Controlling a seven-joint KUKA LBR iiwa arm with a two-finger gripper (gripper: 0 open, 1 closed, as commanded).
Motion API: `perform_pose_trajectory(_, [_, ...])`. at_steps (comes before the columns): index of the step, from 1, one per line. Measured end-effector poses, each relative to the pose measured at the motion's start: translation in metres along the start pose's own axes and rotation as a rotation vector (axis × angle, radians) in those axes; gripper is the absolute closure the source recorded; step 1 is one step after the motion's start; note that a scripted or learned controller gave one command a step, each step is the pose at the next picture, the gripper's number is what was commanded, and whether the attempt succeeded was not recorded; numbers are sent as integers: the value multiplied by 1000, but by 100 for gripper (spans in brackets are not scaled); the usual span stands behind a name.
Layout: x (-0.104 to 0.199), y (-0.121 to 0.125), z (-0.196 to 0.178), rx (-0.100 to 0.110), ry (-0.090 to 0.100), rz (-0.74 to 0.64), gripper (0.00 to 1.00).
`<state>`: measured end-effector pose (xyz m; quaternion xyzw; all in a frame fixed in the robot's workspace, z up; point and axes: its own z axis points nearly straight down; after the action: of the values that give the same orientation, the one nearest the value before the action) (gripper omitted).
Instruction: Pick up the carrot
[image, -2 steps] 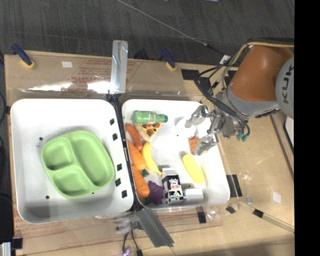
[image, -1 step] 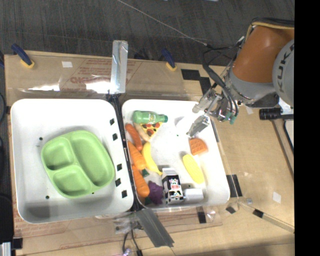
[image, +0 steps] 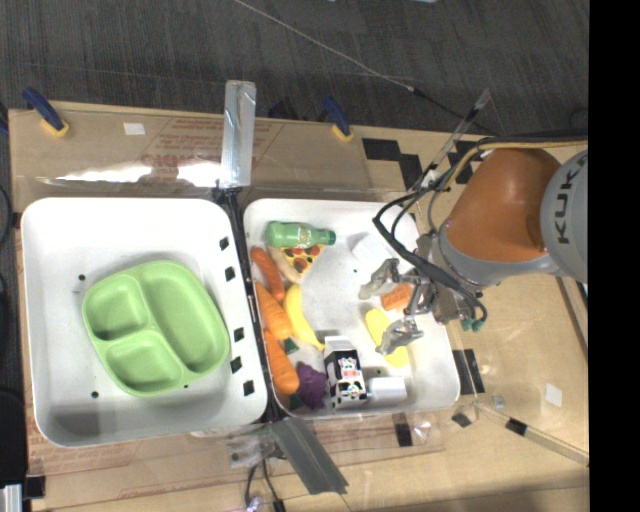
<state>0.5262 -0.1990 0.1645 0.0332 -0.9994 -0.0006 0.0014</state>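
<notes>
Over in the left bin sits a green tray. Along the right bin's left wall, the carrot lies beside a banana. Gripper hovers mid-bin near the right wall, fingers spread around an orange piece, not clearly gripping it.

The tan counter carries two shallow white bins side by side: the left bin at nine o'clock, the right bin near centre, touching.
</notes>
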Motion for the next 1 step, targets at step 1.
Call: perform_pose_trajectory(1, [-38, -14, 72, 2, -5, 147, 0])
